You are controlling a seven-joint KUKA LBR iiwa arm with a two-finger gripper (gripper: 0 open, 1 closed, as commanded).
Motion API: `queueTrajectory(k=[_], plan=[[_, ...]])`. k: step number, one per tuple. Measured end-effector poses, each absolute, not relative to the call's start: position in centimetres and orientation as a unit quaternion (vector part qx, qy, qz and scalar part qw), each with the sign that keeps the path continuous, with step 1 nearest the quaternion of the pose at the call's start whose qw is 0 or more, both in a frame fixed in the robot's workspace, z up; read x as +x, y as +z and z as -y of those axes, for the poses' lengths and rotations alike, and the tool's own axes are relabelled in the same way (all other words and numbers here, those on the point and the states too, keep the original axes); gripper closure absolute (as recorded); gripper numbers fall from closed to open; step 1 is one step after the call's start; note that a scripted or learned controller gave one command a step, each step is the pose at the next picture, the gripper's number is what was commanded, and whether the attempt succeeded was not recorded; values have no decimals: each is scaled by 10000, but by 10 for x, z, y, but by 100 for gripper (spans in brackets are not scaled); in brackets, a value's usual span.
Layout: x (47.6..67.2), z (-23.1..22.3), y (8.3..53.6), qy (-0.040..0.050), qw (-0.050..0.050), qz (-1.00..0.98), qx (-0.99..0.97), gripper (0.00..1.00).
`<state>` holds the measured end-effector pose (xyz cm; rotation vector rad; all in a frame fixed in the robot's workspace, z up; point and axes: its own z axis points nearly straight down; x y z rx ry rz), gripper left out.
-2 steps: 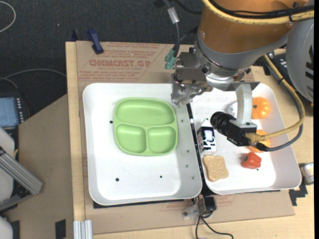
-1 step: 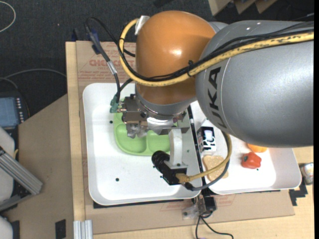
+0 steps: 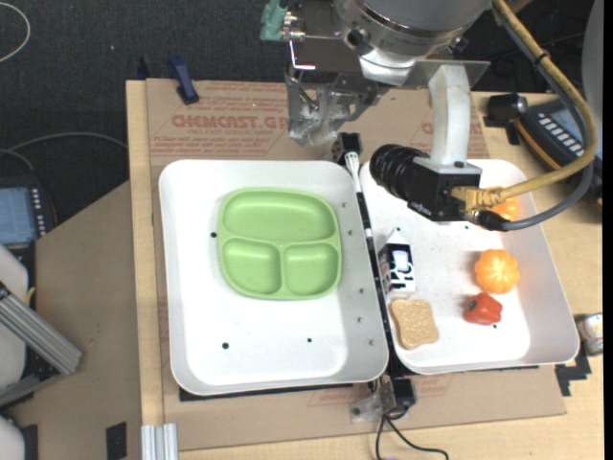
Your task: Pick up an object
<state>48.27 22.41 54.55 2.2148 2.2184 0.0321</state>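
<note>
Nearest the camera, at the front edge of the right bin, lies a slice of toast: flat, light, probably stiff; it offers only thin edges to pinch. Beside it sit a small red pepper and an orange fruit, both rounded and, I judge, light toy pieces with smooth skins that may slip; the fruit is best taken across its middle, the pepper across its body. A black-and-white block rests against the divider between bins. All these lie well in front of my end effector, which hangs beyond the far rim of the left bin, over the cardboard tabletop; whether it is wide or narrow I cannot tell. The green divided plate occupies the left bin, broad and shallow, hard to grip except at its rim. Open floor surrounds the fruit; toast and block crowd the bin walls.
</note>
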Motion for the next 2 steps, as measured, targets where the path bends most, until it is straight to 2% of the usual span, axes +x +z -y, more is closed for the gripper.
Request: queueTrajectory(k=[1, 2], plan=[[526, -146, 368, -86, -27, -7036, 7105, 100], [485, -196, 408, 25, 1, -7096, 7046, 100]])
